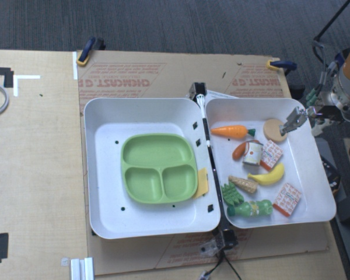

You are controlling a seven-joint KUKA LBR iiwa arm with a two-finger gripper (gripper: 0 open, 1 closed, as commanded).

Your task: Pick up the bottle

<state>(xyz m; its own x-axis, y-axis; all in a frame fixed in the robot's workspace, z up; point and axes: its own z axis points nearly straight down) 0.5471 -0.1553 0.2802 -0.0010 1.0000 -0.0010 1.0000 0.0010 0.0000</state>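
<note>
The green bottle (250, 208) lies on its side near the front edge of the right bin (315, 212), untouched, so the whole pick is left. The gripper (291, 121) hangs over the bin's far right corner, well apart from it, holding nothing; whether it is spread or closed I cannot tell.

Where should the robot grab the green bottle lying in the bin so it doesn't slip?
Probably across the middle of the green bottle, coming straight down from above. It lies on its side near the front edge of the right bin, its long axis running left to right, so the fingers should close across its narrow width. The green leafy toy and the red-and-white packet crowd its ends; the middle is freer.
</note>
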